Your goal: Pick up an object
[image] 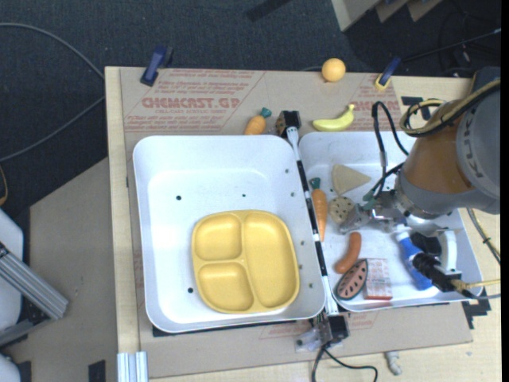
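My gripper [372,212] hangs low in the right bin [374,146], just right of a tan dotted piece [341,209] and below a pale cheese wedge [350,179]. An orange carrot [319,208] lies along the bin's left wall. Below the gripper, a reddish sausage [350,251] lies tilted. A watermelon slice [352,279] and a red-and-white packet [377,278] rest near the front wall. Nothing shows clearly in the gripper.
The left bin [159,165] holds a yellow divided plate [244,259]. A blue piece [408,249] lies under the wrist. Behind the bins on the board sit a banana [334,120], an orange ball [334,70] and a small orange toy [256,124].
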You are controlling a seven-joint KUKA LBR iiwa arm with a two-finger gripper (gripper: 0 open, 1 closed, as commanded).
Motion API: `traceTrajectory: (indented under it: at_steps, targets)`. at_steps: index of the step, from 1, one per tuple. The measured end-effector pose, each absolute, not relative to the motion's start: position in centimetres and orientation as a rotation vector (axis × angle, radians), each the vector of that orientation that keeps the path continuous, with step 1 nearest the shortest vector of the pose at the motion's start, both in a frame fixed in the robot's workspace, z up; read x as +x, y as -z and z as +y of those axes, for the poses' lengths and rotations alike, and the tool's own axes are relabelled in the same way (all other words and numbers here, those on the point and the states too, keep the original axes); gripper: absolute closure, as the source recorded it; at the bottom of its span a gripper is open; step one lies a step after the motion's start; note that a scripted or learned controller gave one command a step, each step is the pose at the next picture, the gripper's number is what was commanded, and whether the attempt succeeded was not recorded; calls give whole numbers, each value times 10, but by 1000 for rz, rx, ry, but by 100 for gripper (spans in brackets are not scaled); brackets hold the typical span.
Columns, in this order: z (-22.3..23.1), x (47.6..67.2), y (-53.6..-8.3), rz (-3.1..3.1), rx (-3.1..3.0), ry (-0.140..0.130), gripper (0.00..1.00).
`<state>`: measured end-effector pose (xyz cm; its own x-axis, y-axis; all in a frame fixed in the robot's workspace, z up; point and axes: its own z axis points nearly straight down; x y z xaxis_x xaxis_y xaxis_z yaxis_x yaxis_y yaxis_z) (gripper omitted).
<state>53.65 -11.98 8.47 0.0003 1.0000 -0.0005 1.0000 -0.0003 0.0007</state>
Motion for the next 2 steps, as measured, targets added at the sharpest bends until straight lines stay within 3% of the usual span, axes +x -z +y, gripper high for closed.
traceTrajectory:
  at_steps: [1,2]
  targets:
    - [-119,537,-94,2219,2221,-1,100]
    - [-119,537,-94,2220,2221,-1,0]
